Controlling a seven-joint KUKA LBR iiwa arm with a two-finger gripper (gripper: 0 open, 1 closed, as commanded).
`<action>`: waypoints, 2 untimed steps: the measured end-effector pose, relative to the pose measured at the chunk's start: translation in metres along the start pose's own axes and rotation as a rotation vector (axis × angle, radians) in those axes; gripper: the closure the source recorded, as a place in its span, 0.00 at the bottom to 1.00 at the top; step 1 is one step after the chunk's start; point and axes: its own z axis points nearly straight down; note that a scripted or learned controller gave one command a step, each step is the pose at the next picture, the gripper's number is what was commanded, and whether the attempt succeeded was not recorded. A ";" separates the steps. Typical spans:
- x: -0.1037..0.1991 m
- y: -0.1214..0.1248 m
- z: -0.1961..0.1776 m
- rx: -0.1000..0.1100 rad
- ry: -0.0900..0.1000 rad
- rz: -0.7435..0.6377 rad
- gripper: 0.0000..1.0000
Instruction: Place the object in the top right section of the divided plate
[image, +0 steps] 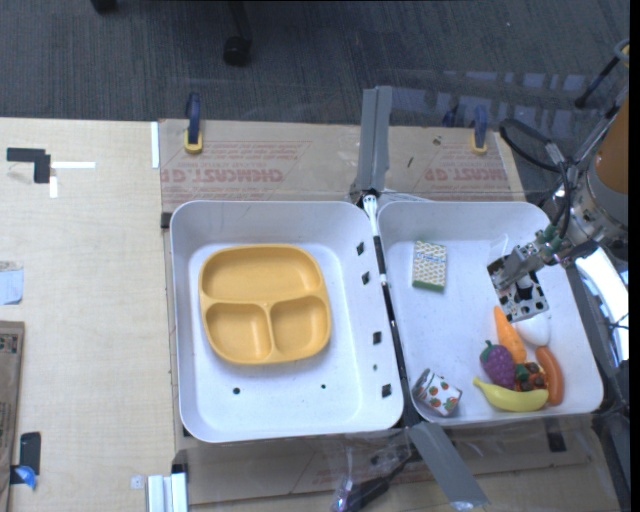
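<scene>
Nearest, banana (512, 397), grapes (497, 362) and carrot (508, 334) sit heaped in the right bin's (455, 322) corner, overlapping so outlines blur. Gripper (520, 283) hangs just above that pile, likely selecting; cannot tell its opening or any hold. Sponge (429, 265) lies apart. Plate (265, 302) waits in the left bin.

Two white bins (185, 300), one yellow divided plate (265, 302), one banana (512, 397), two carrots (508, 335), one sponge (430, 265).
</scene>
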 end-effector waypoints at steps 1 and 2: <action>-0.016 -0.032 -0.053 0.000 0.000 -0.070 1.00; -0.073 -0.056 0.048 0.002 0.002 -0.091 1.00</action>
